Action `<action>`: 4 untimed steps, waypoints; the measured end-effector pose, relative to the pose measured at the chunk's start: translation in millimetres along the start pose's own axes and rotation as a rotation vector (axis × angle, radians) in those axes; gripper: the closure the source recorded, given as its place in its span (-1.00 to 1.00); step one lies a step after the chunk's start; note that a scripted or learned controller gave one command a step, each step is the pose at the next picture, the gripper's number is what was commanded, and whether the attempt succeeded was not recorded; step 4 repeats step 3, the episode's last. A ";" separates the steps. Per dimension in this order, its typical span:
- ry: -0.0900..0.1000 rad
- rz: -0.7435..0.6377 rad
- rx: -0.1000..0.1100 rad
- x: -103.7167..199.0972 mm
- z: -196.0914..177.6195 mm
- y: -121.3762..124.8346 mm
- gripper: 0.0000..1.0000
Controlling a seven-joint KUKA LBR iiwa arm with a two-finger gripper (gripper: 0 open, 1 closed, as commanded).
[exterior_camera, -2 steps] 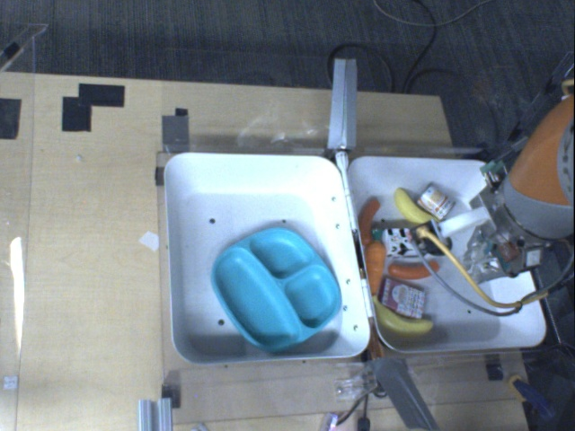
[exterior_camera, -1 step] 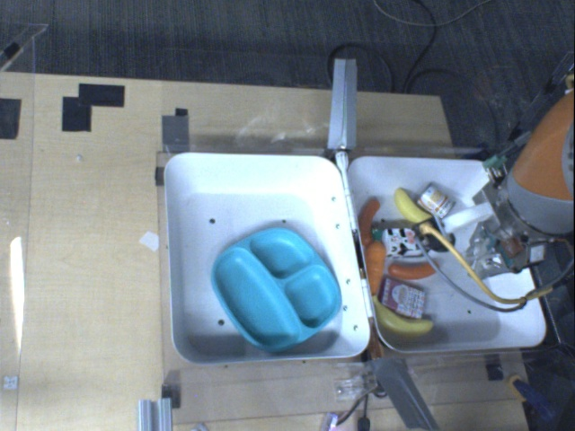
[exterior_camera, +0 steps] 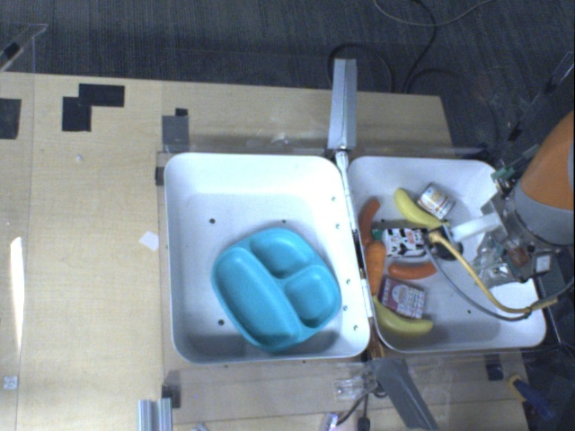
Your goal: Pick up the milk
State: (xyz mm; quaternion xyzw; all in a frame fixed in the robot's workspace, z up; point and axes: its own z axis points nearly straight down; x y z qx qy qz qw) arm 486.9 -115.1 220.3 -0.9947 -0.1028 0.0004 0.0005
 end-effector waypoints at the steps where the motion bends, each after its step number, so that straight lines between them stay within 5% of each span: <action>1: 0.002 -0.006 0.000 1.4 -10.3 -0.5 1.00; 4: 0.002 -0.003 -0.001 2.6 -3.6 -7.6 1.00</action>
